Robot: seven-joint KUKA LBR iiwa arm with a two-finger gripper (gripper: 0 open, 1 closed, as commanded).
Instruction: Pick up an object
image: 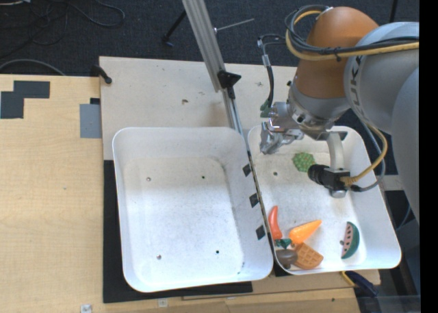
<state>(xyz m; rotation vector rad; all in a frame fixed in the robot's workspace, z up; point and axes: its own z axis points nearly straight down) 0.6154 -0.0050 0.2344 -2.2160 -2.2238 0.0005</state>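
Observation:
My gripper (272, 140) hangs over the far left corner of the right bin (387, 234), just right of the divider between the bins. A green leafy toy (303, 161) lies a little to its right on the bin floor. Near the bin's front edge lie a red chili (274, 222), an orange carrot piece (306, 230), a tan waffle-like piece (308, 258) and a watermelon slice (350, 240). I see nothing held under the gripper.
The left bin (178, 202) sits beside the right one. A slanted aluminium post (205, 38) rises from the divider at the back. The arm's black cable fitting (326, 177) hangs over the right bin near the green toy.

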